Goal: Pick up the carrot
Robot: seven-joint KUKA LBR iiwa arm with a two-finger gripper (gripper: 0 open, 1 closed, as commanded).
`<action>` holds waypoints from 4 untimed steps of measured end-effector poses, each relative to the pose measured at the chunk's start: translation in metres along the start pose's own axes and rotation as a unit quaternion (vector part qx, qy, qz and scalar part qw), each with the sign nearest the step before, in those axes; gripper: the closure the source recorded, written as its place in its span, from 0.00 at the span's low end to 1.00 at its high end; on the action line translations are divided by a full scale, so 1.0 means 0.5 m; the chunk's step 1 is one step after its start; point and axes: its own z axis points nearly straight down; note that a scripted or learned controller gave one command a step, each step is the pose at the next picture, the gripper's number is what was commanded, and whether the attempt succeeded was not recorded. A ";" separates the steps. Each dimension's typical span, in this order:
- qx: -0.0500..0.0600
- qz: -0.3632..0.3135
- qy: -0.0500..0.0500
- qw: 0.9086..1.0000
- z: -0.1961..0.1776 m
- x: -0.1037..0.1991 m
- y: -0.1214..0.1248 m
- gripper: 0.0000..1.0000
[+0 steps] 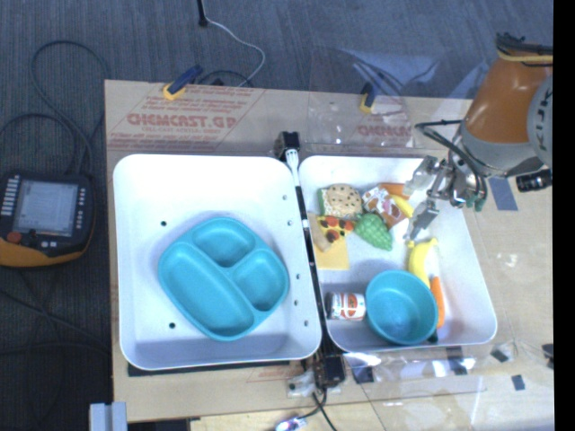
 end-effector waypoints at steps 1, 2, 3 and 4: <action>0.002 -0.067 0.002 0.998 0.114 -0.062 0.003 0.00; -0.004 -0.070 0.007 0.998 0.115 -0.072 -0.012 0.00; -0.001 -0.070 -0.010 0.997 0.084 -0.085 -0.009 1.00; 0.002 -0.193 -0.010 0.981 -0.429 0.144 -0.089 1.00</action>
